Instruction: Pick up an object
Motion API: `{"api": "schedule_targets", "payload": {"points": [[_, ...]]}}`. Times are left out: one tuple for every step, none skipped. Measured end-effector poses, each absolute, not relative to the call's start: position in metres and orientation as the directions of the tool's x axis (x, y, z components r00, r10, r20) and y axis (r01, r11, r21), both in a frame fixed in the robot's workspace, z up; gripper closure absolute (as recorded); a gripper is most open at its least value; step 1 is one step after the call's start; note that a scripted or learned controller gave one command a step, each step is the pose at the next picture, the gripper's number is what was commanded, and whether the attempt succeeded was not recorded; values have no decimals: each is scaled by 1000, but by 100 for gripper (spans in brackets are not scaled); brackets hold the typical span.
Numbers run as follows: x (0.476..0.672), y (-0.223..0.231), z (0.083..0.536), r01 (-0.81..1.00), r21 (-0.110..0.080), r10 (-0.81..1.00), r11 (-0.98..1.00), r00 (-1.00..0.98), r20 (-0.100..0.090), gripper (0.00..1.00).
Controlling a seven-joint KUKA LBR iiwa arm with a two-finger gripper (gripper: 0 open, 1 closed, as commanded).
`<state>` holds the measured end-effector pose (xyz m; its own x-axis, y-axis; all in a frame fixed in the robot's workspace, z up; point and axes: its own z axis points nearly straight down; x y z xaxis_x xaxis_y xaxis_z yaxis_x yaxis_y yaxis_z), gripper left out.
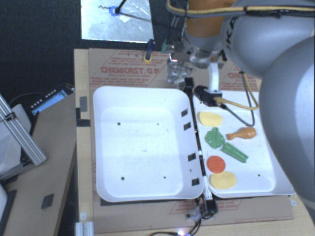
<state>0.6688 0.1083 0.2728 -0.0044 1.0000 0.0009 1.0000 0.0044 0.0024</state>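
The arm (275, 48) reaches in from the right and hangs high over the far end of the two white bins. Its tool (178, 75) sits near the far rim, roughly above the divider between the left bin (142, 146) and the right bin (261, 181). Whether the tool is wide or narrow cannot be told; it is small, dark and partly lost against the wrist hardware. Nothing can be seen held in it.

All the candidate objects lie in the right bin, close to the divider. Farthest is a pale yellow piece (210, 118). Nearer come a green leafy piece (214, 138) and, just to its right, an orange-brown drumstick-shaped toy (241, 133). A green pod-shaped piece (235, 153) lies touching or nearly touching the leafy one. Nearer still sit a red-orange round piece (216, 164) and, nearest of all, a second yellow piece (223, 180).

By my reading, the task stands at the approach step: no object has been lifted, and the tool is not yet down among them. The next move calls for choosing one target, carrying the tool nearward and a little right over it, then descending. The pale yellow piece at the far end looks the closest reach and stands apart from its neighbours. The green pair is crowded, so a grasp there risks catching both or pushing one aside.
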Motion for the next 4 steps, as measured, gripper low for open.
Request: {"api": "schedule_targets", "payload": {"points": [[669,124,263,1000,1,1000,6,-6,1,100],[668,166,237,1000,-1,1000,8,-8,1,100],[669,167,250,1000,3,1000,5,-5,1,100],[669,168,255,1000,2,1000,5,-5,1,100]]}}
